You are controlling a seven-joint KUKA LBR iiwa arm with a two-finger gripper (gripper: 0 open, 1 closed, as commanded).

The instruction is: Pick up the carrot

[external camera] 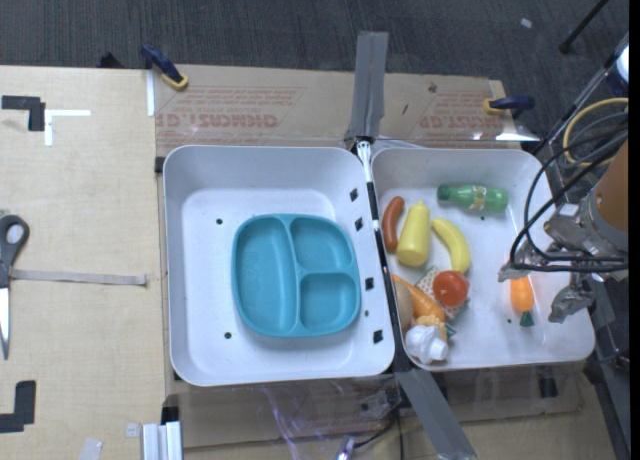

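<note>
Gripper spread wide around carrot near right bin's right edge; arm cut off at frame edge.

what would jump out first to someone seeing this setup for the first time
The turquoise divided plate sits alone in the middle of the left bin, the biggest block of colour. The right bin holds a bright cluster of toy food along its left side: a yellow bottle, banana and tomato. At that bin's right edge the gripper hangs over the small orange carrot.
</note>
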